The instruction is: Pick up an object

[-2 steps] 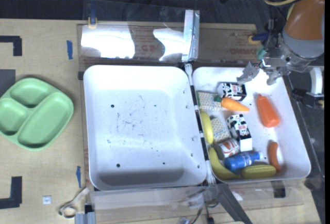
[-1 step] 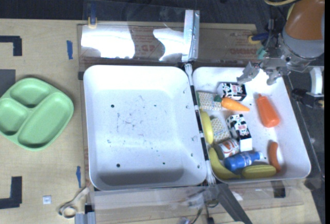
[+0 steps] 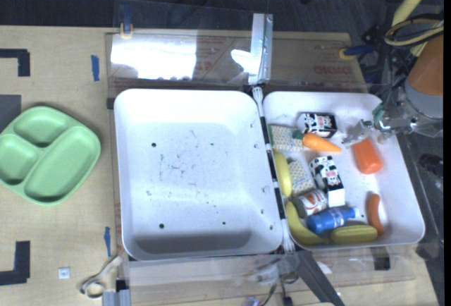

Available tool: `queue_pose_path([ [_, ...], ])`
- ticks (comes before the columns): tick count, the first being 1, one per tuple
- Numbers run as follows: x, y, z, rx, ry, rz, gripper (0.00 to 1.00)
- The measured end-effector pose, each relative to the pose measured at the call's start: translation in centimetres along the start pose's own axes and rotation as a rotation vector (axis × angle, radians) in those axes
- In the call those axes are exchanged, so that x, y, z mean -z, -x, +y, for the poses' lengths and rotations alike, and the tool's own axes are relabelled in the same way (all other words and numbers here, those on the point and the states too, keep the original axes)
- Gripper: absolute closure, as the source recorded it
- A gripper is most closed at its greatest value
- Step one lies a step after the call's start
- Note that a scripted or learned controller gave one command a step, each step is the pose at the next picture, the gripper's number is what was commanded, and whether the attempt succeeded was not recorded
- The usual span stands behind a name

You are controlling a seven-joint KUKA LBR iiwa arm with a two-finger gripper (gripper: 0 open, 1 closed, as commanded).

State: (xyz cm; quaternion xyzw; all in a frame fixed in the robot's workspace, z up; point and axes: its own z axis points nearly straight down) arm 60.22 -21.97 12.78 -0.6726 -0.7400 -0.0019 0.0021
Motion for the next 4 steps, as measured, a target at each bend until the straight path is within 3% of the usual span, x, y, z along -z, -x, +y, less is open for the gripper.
queue_pose_path([
  [1, -3.9, -0.9, -0.3, 0.021, 0.010, 0.007, 0.00],
  [2, -2.9, -0.6, -0.3, 0.020, 0.012, -0.001, 1.00],
  [3, -2.3, -0.1, 2.3, -0.063, 0.004, -0.007, 1.00],
  [4, 6.4, -4.6, 0.1, -0.232, 0.003, -0.006, 1.00],
])
